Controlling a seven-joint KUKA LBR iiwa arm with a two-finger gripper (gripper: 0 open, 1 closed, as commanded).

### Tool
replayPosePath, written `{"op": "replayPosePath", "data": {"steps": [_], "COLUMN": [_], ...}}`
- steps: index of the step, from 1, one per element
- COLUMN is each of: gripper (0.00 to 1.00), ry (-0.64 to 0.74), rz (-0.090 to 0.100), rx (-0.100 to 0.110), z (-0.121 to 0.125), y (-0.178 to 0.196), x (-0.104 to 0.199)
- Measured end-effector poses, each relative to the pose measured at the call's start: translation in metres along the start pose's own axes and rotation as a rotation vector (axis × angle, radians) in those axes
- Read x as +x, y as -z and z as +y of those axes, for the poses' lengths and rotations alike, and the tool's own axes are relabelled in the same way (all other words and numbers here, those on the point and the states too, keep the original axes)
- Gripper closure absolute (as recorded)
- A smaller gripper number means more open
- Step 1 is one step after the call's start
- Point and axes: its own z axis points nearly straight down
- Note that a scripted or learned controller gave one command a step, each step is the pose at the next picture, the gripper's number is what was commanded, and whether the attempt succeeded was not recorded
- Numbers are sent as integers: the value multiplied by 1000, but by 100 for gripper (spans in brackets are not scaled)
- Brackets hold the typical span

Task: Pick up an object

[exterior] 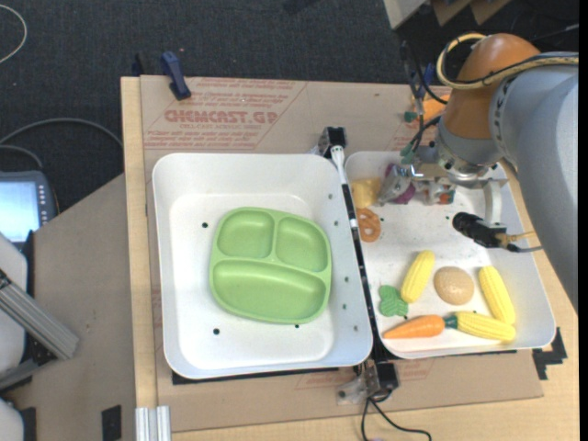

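Three corn cobs [417, 276] in your right bin [528, 324] w/ carrot [415, 327], gripper [404, 184] low at far-left corner, finger state can't tell, green divided plate [270, 265] left.

Setting: robotics lab test bench. Evidence: grey industrial arm [542, 108] with orange band mounted over a board [230, 118] still printed with a supplier's name, serving as benchtop. Two shallow white bins [175, 246] sit side by side, joined by black clips. Loose cables [395, 416] trail off the front edge; aluminium framing [32, 315] at left; dark carpet [138, 16] behind. Contents are plastic toy foods [455, 288] and a green divided tray [271, 265].
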Motion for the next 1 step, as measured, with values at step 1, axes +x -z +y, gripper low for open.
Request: {"op": "replayPosePath", "data": {"steps": [1], "gripper": [0], "ry": [-7], "rz": [1], "rx": [-3], "z": [-161], "y": [-2], "x": [15]}}
